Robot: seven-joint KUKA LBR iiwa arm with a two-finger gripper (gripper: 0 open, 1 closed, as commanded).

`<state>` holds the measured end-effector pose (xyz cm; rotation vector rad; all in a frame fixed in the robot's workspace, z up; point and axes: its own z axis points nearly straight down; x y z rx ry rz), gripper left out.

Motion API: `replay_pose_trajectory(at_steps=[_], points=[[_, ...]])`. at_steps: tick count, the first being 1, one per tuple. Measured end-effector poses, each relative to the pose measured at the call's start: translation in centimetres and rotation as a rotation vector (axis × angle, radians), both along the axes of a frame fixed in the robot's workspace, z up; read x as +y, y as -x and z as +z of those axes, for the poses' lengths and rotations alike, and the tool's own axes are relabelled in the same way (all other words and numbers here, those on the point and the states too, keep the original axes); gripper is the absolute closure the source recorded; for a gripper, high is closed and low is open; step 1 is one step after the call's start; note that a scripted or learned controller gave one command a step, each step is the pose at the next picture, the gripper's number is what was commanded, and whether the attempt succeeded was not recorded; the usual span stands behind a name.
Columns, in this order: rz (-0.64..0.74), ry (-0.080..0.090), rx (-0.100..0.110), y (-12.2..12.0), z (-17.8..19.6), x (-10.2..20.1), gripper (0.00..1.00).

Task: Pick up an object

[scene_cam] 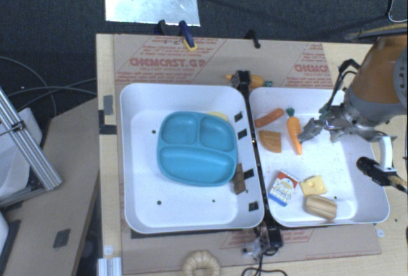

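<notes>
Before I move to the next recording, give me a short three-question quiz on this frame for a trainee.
1. True or false: the blue divided plate lies in the left bin.
2. Multiple choice: which item lies nearest the gripper? A) the bread roll B) the carrot C) the small carton
3. Fill in: the cheese wedge lies in the right bin between the small carton and the ____.

Key: 1 true; 2 B; 3 bread roll.
</notes>
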<state>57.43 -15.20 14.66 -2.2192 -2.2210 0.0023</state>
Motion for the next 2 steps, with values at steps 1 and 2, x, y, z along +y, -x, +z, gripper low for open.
replay_pose_trajectory(at_steps=[1,2], points=[[0.002,-0.001,0.000,-0.6,-4.4,0.3,0.00],[0.000,0.000,-0.002,-0.6,-6.3,0.4,0.00]])
